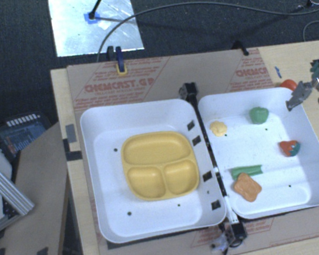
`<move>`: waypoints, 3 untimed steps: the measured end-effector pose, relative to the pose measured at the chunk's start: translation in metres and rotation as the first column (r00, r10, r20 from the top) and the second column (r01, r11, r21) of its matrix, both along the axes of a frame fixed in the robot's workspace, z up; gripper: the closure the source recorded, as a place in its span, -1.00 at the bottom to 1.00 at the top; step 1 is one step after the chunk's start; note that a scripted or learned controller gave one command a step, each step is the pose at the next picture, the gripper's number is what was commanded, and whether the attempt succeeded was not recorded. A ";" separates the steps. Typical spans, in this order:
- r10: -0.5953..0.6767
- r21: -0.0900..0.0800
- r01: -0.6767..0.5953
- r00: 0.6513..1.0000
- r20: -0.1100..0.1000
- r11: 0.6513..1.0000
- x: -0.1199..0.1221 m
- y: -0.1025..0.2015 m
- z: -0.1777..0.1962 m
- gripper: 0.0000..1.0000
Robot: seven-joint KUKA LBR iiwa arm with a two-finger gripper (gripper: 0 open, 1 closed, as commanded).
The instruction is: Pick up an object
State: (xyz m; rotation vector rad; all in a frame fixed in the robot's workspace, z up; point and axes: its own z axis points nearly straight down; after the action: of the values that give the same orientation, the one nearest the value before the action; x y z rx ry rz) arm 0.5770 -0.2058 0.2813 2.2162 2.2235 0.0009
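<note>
Your nearest candidate is the green round toy [258, 115] in the right bin [311, 131], likely light, stiff plastic and a little slick, so pinch it across its widest middle. It sits toward that bin's far edge, right of the pale yellow piece [218, 127]. The tool [304, 91] hangs just past the bin's far right corner, near the toy but apart; its state I cannot tell.
</note>
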 end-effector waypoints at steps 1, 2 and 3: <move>-0.002 0.002 0.002 1.000 -0.004 1.000 -0.008 0.004 -0.057 -1.00; -0.002 0.002 0.002 1.000 -0.004 1.000 -0.007 0.003 -0.119 -1.00; -0.002 0.002 0.002 1.000 -0.004 1.000 -0.010 0.013 -0.168 -1.00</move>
State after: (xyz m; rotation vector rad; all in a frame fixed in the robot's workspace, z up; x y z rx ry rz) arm 0.5669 -0.1932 0.1132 2.2214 2.2245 -0.0012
